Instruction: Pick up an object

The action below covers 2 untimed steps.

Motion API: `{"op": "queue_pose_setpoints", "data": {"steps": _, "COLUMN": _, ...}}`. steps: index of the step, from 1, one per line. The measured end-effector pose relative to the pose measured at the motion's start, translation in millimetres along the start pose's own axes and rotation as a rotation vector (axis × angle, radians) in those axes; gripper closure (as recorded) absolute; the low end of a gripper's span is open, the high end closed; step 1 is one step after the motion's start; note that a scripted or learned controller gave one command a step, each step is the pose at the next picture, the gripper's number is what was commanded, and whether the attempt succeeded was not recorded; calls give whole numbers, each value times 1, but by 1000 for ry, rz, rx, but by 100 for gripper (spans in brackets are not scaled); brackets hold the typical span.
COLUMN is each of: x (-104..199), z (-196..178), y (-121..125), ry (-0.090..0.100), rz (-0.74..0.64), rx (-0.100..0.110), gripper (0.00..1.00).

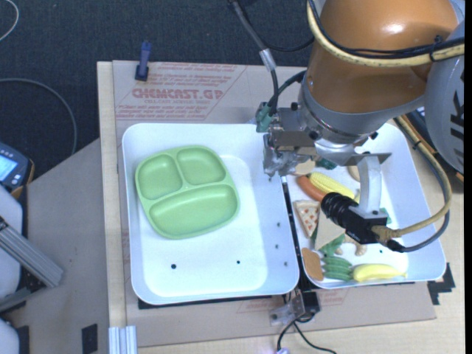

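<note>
Several toy foods crowd the right bin; jaws' state, cannot tell. A blind descent could clip the divider rim.

The arm reaches in from the right and stands over the right bin. Its grey link is seen at the right side, above the bin's right edge. The wide orange band is turned toward the camera and covers the far edge of this bin. Under the band, the grey wrist sits over the far half of the bin and points almost straight down. The gripper hangs below the wrist, low, near the far left corner of the right bin, just beside the edge that meets the left bin. Its metal body is partly hidden by the wrist.
</note>
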<state>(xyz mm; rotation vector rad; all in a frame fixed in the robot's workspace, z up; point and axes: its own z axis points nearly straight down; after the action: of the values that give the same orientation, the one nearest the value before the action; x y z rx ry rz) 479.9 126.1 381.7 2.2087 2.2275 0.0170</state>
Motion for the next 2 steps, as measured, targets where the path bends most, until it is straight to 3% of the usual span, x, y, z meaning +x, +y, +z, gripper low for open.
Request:
{"op": "queue_pose_setpoints", "data": {"steps": 1, "x": 39, "z": 236, "y": 35, "ry": -6, "rz": 8, "rx": 23, "gripper": 100}}
{"op": "queue_pose_setpoints", "data": {"steps": 2, "x": 62, "z": 288, "y": 2, "ry": -3, "rz": 11, "rx": -2, "gripper": 100}}
